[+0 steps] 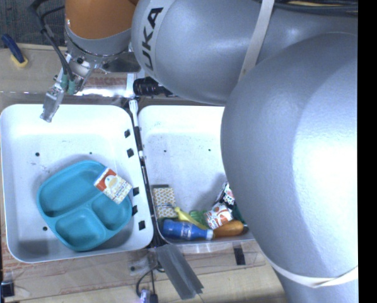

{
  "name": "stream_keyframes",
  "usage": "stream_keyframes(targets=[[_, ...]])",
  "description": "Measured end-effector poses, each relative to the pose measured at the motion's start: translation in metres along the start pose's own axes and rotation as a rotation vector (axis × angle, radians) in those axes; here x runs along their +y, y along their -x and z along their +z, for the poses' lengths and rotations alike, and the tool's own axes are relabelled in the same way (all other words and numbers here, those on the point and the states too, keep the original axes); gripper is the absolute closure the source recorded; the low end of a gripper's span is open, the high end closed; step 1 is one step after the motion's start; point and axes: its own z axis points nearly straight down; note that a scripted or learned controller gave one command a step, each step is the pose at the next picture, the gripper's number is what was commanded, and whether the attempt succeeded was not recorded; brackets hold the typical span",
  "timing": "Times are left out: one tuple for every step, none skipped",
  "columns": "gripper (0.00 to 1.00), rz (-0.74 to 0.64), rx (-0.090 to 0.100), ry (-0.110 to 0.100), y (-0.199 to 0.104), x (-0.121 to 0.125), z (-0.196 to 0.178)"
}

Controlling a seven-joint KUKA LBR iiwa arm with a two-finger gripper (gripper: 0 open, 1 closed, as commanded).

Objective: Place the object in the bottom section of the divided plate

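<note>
Wooden tabletop [24, 48] carries two white bins; blue divided plate [82, 206] sits in left bin [15, 169]. Small packet [113, 185] rests on plate's upper-right section w/ the hand [50, 110] raised near bin's far-left corner, apparently clamped on nothing. Release step judged done; packet prob. needs re-picking & shifting to bottom section

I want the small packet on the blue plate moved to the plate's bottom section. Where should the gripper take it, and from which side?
Judging from the view, the small packet lies flat and tilted on the right rim of the blue divided plate. Probably best to come straight down and pinch across its narrower width, near the middle. The gripper is far off, at the left bin's top corner.
</note>
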Motion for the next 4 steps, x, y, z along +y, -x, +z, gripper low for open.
stream_keyframes(targets=[[0.00, 0.000, -0.002, 0.003, 0.005, 0.004, -0.054], [0.00, 0.072, -0.002, 0.003, 0.010, 0.006, -0.103], [0.00, 0.120, 0.000, 0.000, 0.002, -0.060, 0.017], [0.00, 0.559, 0.002, -0.002, -0.012, -0.020, 0.076]])
